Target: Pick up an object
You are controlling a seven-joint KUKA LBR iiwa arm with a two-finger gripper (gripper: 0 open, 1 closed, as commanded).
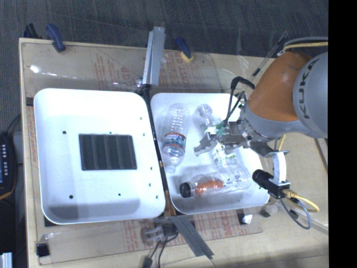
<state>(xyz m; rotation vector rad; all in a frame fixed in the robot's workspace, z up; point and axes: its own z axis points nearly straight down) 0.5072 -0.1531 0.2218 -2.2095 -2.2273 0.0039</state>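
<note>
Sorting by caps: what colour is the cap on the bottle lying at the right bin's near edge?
Black, seen in the camera view, on the lying bottle.

Here's the bench (pixel 83 57), a pale board with red printed lettering, sitting on dark carpet (pixel 167 4). Two shallow white bins rest right on it, side by side and touching: the left bin (pixel 50 149) at nine o'clock, the right bin (pixel 189 205) just past centre toward three. Blue clamps (pixel 54 37) bite the far edge at eleven and twelve. A metal bar (pixel 153 54) stands at twelve o'clock, between the bins.
</note>
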